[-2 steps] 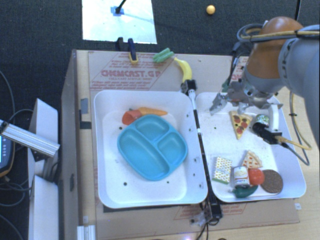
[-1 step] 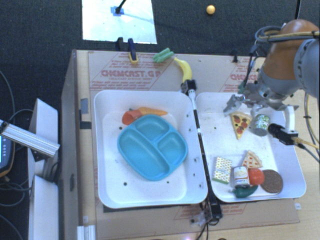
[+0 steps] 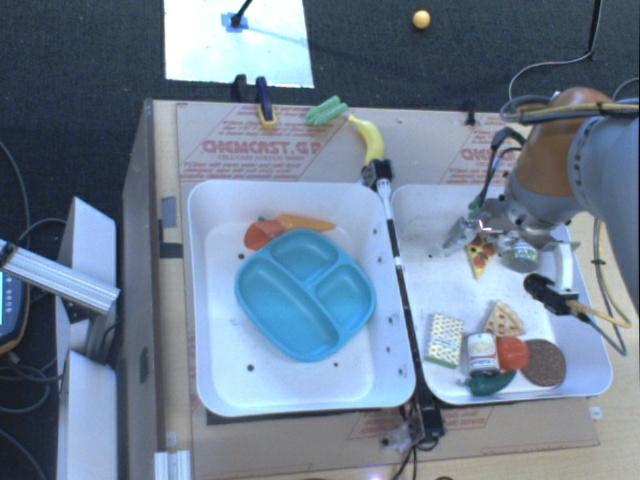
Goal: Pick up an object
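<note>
Pizza slice (image 3: 481, 255) points toward the bin's near edge, under the pincer (image 3: 478, 230), whose state I cannot tell.

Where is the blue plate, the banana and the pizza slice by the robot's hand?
blue plate (image 3: 305, 295): camera view, on its middle divider, left bin.
banana (image 3: 370, 140): camera view, on its yellow curve, behind the bins.
pizza slice (image 3: 481, 255): camera view, on its topping, right bin.

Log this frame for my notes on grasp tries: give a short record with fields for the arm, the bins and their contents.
arm: reaches in from the right; tool low over the right bin
nearest item: pizza slice
right bin, front: cracker, second pizza slice, brown cookie
left bin: blue divided plate, carrot
behind bins: banana
</note>
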Available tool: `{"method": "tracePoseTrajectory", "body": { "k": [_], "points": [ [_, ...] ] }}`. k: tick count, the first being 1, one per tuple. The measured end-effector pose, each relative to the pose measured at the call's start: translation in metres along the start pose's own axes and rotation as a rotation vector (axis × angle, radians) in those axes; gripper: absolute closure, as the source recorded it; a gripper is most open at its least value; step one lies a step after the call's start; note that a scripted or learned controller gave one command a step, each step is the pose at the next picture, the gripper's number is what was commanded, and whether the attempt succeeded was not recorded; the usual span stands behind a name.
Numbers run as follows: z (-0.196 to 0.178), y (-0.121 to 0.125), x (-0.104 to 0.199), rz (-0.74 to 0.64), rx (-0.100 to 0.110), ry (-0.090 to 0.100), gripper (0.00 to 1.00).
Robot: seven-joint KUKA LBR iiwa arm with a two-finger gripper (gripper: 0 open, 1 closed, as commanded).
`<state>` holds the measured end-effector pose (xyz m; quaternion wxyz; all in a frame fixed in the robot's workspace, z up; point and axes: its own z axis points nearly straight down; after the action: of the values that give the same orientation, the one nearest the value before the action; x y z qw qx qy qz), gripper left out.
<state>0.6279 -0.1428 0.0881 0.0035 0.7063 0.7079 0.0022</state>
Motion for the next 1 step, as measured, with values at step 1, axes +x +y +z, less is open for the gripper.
{"method": "tracePoseTrajectory", "body": {
  "k": [1],
  "points": [
    [-0.0123, 0.0019, -0.002, 0.0, -0.008, -0.006, 1.0]
  ]
}}
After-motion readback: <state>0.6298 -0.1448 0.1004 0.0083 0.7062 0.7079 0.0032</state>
